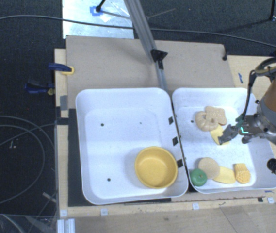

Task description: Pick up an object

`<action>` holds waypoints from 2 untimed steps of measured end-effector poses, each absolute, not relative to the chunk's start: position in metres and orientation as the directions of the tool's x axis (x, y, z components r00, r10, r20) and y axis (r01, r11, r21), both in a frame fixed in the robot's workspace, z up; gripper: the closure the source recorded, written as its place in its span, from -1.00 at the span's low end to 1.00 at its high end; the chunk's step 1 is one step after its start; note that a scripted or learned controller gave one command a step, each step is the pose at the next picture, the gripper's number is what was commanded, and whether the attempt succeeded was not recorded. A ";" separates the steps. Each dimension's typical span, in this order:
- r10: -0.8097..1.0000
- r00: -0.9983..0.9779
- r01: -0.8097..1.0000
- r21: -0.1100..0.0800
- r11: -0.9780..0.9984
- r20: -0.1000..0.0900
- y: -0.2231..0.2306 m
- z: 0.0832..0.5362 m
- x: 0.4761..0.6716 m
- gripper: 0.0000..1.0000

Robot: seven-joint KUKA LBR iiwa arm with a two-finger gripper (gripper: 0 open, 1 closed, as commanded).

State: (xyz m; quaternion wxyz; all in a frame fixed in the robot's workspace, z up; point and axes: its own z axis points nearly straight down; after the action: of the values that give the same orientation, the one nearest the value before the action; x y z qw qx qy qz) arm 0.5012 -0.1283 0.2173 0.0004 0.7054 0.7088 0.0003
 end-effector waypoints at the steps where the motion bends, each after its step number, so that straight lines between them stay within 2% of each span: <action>1: 1.000 -0.005 1.000 0.002 0.005 0.000 -0.128 0.218 0.501 -1.00; 2: 1.000 -0.001 1.000 -0.001 0.001 0.000 -0.138 0.169 0.505 -1.00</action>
State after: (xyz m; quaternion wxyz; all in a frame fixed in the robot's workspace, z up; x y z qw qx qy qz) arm 0.5050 -0.1376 0.1690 -0.0006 0.7067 0.7075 -0.0004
